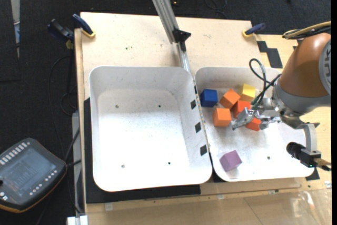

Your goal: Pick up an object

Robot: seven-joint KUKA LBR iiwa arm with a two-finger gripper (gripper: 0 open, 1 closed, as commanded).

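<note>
Blocks crowd the right bin (295, 166) on my desk (137, 39): a blue cube (209, 97), a yellow cube (248, 91), several orange cubes (229, 98), and a purple cube (230, 160) apart toward the front. I see the pincer (246, 120) down among the orange ones; whether it grips anything I cannot tell.

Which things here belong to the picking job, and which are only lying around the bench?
Job: gripper; blue cube; orange cubes; yellow cube; purple cube; right bin.

Lying about: left bin; handheld pendant; clamps.
</note>
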